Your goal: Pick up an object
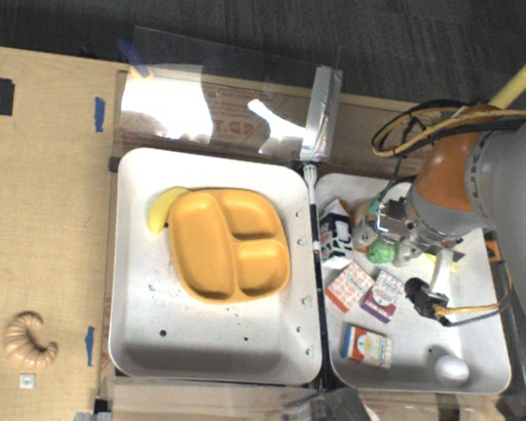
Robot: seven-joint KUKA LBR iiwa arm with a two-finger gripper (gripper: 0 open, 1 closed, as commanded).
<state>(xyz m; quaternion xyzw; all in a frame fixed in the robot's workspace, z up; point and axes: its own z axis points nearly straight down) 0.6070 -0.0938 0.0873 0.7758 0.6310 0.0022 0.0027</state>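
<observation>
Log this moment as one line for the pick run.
arm: over right bin | gripper: low above green item | grasp: unconfirmed | left bin: orange tray, banana

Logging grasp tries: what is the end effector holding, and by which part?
Cannot tell: the end effector sits low over a green item in the right bin.

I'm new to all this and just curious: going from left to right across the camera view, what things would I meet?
Curled tan toy on the bench, yellow banana, orange divided plate in the left bin, small red-and-white box, purple box, silver ball.
</observation>
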